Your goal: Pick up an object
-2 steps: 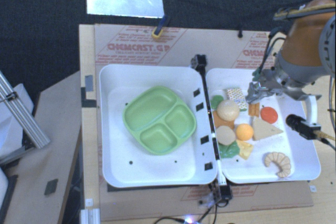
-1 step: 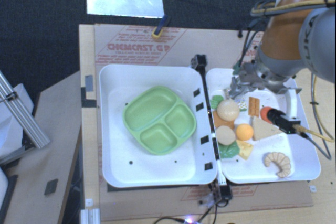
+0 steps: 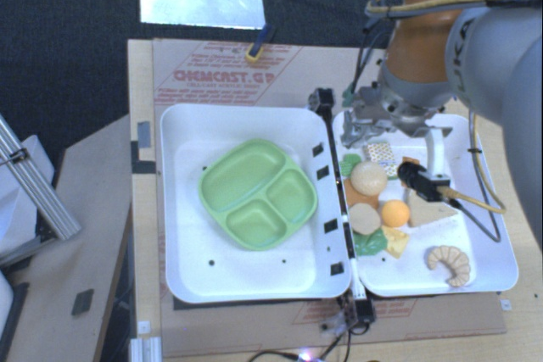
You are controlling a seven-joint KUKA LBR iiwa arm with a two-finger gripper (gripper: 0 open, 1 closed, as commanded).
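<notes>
Filling the left bin (image 3: 182, 267) was a glossy green plastic tray (image 3: 258, 193) with three rounded compartments, lying flat. Toy foods crowded the right bin (image 3: 492, 267): a pale round bun (image 3: 369, 178), an orange ball (image 3: 394, 213), a yellow cheese wedge (image 3: 395, 242), a ridged tan croissant (image 3: 450, 263) and a green leafy piece (image 3: 370, 243). Over that bin's far end hung the end effector (image 3: 366, 128); whether it was clenched or released could not be told.
</notes>
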